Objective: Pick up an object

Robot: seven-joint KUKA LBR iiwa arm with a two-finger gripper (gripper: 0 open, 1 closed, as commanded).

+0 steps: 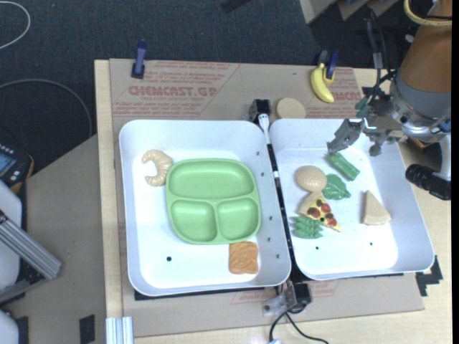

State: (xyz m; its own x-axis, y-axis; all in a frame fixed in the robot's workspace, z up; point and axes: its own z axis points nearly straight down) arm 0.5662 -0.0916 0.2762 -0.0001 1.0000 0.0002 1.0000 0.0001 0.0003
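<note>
The grey arm (pixel 423 56) with its orange band reached in from the right, and its two-finger gripper (pixel 358 140) hung over the far part of the right bin (pixel 409 256). The two dark metal fingers (pixel 343 138) stood apart, with nothing between them.

Just near of the gripper lay a smooth green pepper-like piece (pixel 343 166), long and slightly angled. Beside it, nearer the camera, sat a leafy green piece (pixel 336 188) with a ruffled outline. To its left rested a rounded tan bread roll (pixel 310 178), matte and oval. Near of the roll lay a toy pizza slice (pixel 319 211), triangular, yellow with red dots, and touching its near-left side was a dark green piece with a jagged, frond-like edge (pixel 307 227). A pale tan wedge (pixel 374 209) lay well apart toward the right side of the bin.

In the left bin (pixel 136 264) a light green plastic plate (pixel 213 200) with three compartments and rounded corners sat in the middle. A beige croissant (pixel 156 165), curved and ridged, lay just left of its far corner, and an orange, rough-textured nugget-like piece (pixel 244 257) lay just near of its near-right corner.

Both bins were glossy white with rounded rims, resting on a brown cardboard sheet (pixel 179 84) printed with red lettering. A yellow toy banana (pixel 322 84) and a flat tan disc (pixel 290 108) lay on the sheet beyond the right bin.
</note>
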